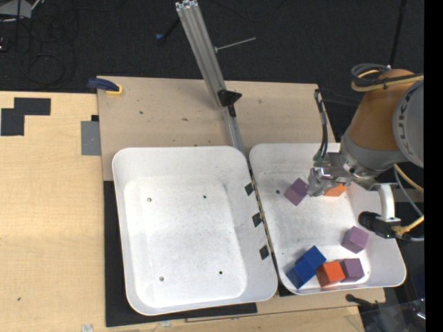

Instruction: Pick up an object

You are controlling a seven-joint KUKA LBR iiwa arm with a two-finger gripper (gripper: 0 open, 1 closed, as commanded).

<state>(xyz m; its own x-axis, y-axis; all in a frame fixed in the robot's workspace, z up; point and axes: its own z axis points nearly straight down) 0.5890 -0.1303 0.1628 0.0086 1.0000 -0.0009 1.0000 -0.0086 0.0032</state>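
Two white bins [138,164] on a tan bench [159,113]; "UK" lettering [420,123] legible on arm; gripper [320,185] finger state indeterminable beside purple block [295,191].

Your arm [384,126] reaches in from the right edge of the camera view, its orange band uppermost and the grey wrist bent downward and leftward. Your hand [320,185] hangs low at the end of it, pointing down.
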